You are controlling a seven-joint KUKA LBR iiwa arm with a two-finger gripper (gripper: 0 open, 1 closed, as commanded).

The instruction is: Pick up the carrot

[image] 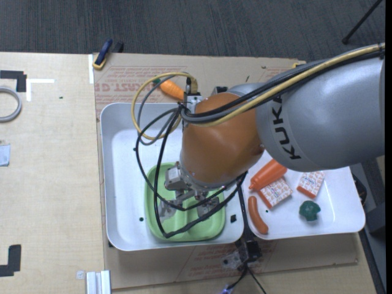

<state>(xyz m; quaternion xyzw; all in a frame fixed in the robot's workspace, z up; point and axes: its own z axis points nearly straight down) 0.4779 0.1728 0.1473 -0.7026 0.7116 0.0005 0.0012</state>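
Orange is what I look for first — the carrot (267,174) lies in the right bin (343,222), at its upper left near the wall shared with the left bin (116,164), partly tucked under the arm's orange band (214,139). Its long axis runs on a slant, lower left to upper right; which end is the tip I cannot tell, since the upper part is covered. Just beside it sit two small red-and-white packets (275,193) (310,183), a green broccoli piece (310,210) and a sausage (257,215) nearer the front rim. My end effector (184,204) hangs over the other bin, above a green tray (211,228) — well apart from the carrot, so nothing of the task is in hand. Whether it is released or clenched I cannot tell from this angle; cables cross it. I judge that the arm must shift right and align across the carrot's slanted axis.
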